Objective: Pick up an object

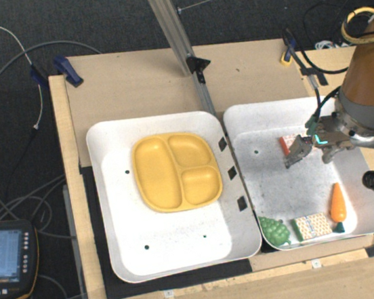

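My two shallow white bins sit side by side on the pale wooden bench (145,89). The left bin (113,210) carries a yellow three-compartment plastic tray (176,169). My grey arm (369,80) reaches over the right bin (274,188), its gripper (313,150) spread, nothing between the fingers, just beside a small red block (287,144). Along the near wall lie an orange toy carrot (337,203), a patterned sponge-like block (311,226) and a green bumpy toy (275,230).

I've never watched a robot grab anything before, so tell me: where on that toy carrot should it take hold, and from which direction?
Probably across the orange body of the carrot, coming straight down from above. It lies flat on the right bin's floor, green end toward the near rim, so the fingers should close across its narrow width, near the thicker middle rather than the tapering tip.
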Motion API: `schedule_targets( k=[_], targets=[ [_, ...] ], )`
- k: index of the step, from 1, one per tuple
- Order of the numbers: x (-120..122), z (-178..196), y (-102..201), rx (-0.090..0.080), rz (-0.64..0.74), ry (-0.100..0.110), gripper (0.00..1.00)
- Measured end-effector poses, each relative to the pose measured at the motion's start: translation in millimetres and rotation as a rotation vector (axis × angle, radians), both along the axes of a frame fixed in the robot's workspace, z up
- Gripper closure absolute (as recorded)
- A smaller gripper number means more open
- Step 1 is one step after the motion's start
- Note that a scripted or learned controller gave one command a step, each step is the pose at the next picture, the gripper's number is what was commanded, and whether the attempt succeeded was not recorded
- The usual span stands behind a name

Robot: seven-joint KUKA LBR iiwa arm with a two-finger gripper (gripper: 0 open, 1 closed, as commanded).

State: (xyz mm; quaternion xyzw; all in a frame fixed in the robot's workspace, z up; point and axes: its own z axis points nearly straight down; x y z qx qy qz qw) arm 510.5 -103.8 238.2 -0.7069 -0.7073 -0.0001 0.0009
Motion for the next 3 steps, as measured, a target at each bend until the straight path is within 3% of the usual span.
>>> schedule_targets(
  k=[3],
  targets=[
    [8.2, -148.8, -7.8, 0.001, -0.001, 0.007, 0.0]
  ],
)
